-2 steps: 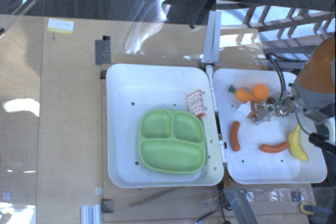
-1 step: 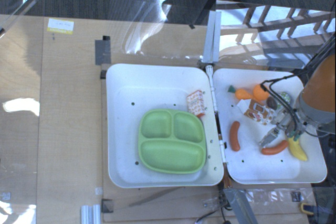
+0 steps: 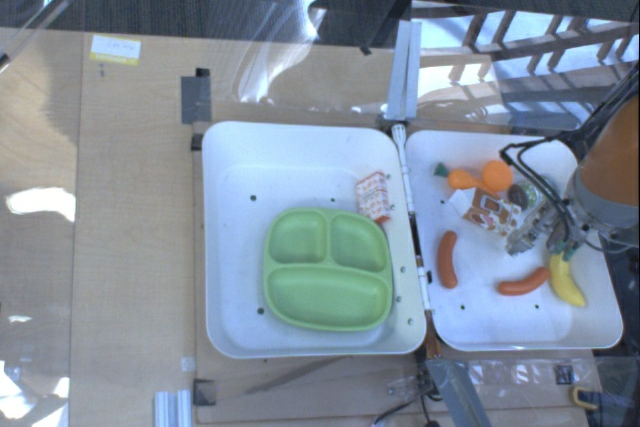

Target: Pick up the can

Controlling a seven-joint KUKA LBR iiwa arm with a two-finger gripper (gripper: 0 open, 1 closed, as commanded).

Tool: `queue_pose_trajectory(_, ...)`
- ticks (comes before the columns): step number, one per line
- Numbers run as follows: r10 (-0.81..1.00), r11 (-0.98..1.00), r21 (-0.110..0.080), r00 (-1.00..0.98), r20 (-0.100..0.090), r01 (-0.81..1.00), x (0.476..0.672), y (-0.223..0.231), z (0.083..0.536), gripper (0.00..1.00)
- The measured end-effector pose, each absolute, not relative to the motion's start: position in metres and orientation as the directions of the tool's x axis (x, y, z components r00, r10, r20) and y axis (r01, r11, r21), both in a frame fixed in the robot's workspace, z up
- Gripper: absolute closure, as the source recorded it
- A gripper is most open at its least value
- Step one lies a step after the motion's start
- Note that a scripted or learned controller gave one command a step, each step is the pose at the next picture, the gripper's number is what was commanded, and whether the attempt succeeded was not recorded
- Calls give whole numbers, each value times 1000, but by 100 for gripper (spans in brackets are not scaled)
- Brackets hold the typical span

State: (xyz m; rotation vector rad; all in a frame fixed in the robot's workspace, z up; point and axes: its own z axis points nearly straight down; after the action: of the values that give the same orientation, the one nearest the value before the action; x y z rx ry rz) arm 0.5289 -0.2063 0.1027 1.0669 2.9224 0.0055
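The hand [image 3: 532, 233] hangs low over the right bin [image 3: 600, 335], reaching in from the right below the arm's orange band [image 3: 612, 163]; whether it is wide or narrow cannot be told, and nothing shows clearly between its parts. The can [image 3: 373, 196], a small one with a red and white label, lies well to the left of the hand, in the left bin [image 3: 225, 245], close to that bin's right wall. Just below the can sits one green divided plate [image 3: 328, 269] with three compartments.

Around the hand lie the rest of the things. One red and white packet [image 3: 487, 209] lies just to its left. Farther up and left are one orange ball-like fruit [image 3: 496, 176] and one toy carrot [image 3: 455, 178]. Two toy sausages are there: one [image 3: 446, 259] upright to the hand's lower left, the other [image 3: 523, 283] just below it. One yellow banana [image 3: 567, 281] lies just below and right of the hand. Both bins stand side by side on the wooden tabletop [image 3: 120, 215].
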Motion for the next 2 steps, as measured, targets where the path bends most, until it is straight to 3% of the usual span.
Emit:
queue_pose_trajectory(1, 853, 522, 8, -521, -11, 853, 511, -206, 344, 100)
queue_pose_trajectory(2, 850, 527, 16, -527, -20, 850, 514, -205, 356, 100)
